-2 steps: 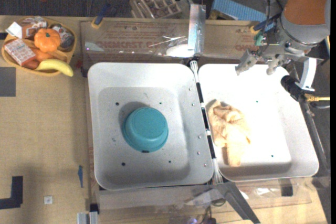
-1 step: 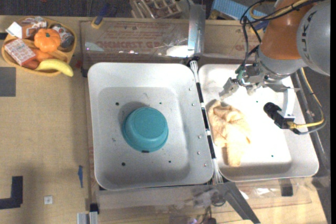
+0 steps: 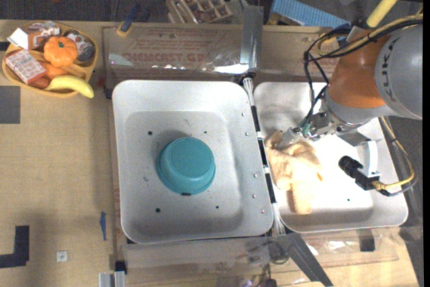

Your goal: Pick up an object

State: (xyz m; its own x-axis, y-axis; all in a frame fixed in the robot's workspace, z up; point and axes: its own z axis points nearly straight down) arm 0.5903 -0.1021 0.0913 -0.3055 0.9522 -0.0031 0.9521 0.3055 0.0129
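A tan, soft, lumpy object (image 3: 296, 170), like a cloth or plush, lies along the left side of the right bin (image 3: 376, 212). My gripper (image 3: 287, 139) is down in that bin, its tip touching the object's upper end. How the tip meets the object is hidden by the wrist. An upside-down teal bowl (image 3: 187, 165) rests in the middle of the left bin (image 3: 134, 111).
A basket (image 3: 13, 70) holding an orange pumpkin, a banana and small boxes stands on the bench at far left. Clear plastic sheeting (image 3: 175, 54) lies behind the left bin. Boxes and clutter sit beyond the bench's back edge.
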